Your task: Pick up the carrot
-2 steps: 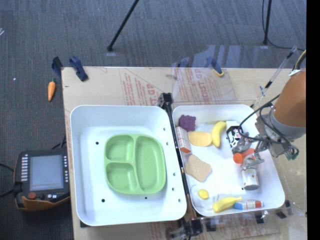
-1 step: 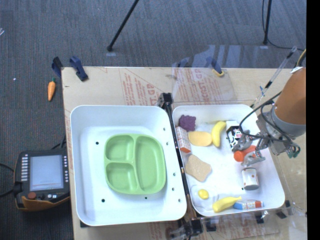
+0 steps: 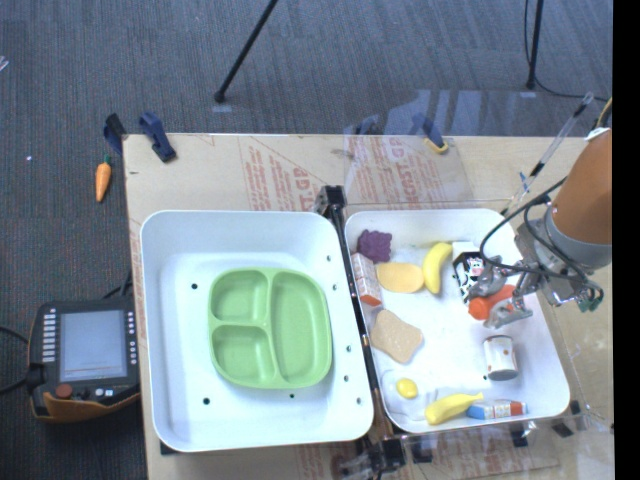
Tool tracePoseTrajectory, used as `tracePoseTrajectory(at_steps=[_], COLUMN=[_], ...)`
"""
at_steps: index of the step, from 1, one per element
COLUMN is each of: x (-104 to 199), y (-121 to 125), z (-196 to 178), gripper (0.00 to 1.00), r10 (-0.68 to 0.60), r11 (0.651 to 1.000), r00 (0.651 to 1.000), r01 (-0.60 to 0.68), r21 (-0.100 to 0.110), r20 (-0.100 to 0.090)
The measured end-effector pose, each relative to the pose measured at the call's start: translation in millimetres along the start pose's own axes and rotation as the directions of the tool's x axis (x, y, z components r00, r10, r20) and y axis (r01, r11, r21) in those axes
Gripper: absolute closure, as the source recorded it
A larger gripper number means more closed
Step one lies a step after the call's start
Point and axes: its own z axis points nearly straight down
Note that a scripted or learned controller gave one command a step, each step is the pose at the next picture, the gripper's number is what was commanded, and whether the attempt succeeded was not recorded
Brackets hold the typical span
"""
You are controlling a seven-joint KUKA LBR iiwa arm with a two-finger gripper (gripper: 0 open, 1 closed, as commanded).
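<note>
The grey arm's two-finger gripper (image 3: 497, 303) is hovering low over the right shallow white bin (image 3: 556, 363), its jaws apparently closing around a small orange carrot (image 3: 480, 308), though the view is too cluttered to be sure. A yellow banana (image 3: 436, 265) is lying just beside, near a purple grape bunch (image 3: 375, 244). The green divided plate (image 3: 270, 328) is sitting in the left bin (image 3: 170, 248) on the surface (image 3: 260, 173).
</note>
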Motion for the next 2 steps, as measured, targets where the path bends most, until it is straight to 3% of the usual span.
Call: tracePoseTrajectory(at_steps=[1, 2], x=[3.1, -87.2], y=[61.7, 49.7], z=[35.7, -32.5], gripper=[1.00, 1.00], r10=[0.155, 0.283], r11=[0.988, 0.959], r00=[0.988, 0.959], r01=[-0.155, -0.283], r21=[0.002, 0.008], r20=[-0.015, 0.003])
